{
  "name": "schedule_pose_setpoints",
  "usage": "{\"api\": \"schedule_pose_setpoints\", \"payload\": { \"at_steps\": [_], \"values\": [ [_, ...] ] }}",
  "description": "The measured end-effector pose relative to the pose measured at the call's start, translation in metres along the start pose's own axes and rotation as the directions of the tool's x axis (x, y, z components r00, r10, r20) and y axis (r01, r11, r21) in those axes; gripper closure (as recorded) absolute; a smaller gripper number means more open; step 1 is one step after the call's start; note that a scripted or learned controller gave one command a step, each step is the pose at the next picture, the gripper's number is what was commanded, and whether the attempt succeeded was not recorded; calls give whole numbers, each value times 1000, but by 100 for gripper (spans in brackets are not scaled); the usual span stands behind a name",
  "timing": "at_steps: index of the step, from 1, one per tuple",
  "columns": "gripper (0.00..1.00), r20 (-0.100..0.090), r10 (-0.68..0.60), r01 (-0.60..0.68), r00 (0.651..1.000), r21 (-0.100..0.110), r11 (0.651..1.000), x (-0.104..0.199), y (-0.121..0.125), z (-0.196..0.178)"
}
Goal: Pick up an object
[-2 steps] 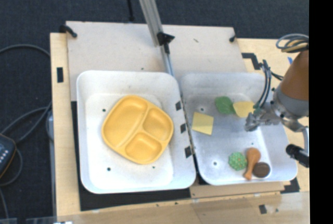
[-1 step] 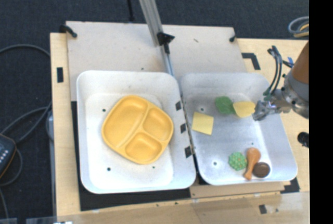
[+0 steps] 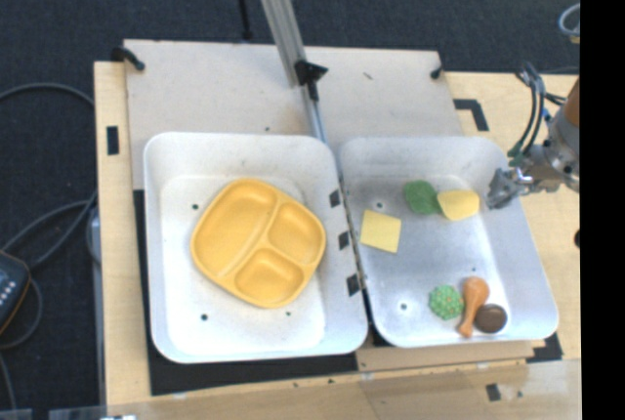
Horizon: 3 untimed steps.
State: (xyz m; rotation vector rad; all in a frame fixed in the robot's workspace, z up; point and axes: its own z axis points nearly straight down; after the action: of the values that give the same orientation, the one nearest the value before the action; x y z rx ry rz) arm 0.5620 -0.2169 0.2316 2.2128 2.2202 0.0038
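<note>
2 white bins (image 3: 244,149), tool (image 3: 500,189) at right bin's rim (image 3: 508,213), arm cut off, grip state unclear, cannot tell.

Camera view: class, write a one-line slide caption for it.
Robot hand at the right bin's edge beside a yellow piece; yellow divided plate in the left bin.

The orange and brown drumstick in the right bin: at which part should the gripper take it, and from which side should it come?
Probably the narrow orange shaft of the drumstick, from straight above, fingers closing across its width. It lies flat and slanted near the right bin front corner; its brown end looks thicker and rounder. The green bumpy piece lies close on the camera view's left, so one finger has little room there.
</note>
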Motion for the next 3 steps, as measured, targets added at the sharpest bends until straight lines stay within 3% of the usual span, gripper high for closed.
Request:
{"api": "schedule_pose_setpoints", "payload": {
  "at_steps": [1, 3],
  "values": [
    [100, 0, 0, 0, 1000, -1, 1000, 0, -8, -55],
    [100, -4, -4, 4, 1000, 6, 1000, 100, 5, -40]
  ]
}}
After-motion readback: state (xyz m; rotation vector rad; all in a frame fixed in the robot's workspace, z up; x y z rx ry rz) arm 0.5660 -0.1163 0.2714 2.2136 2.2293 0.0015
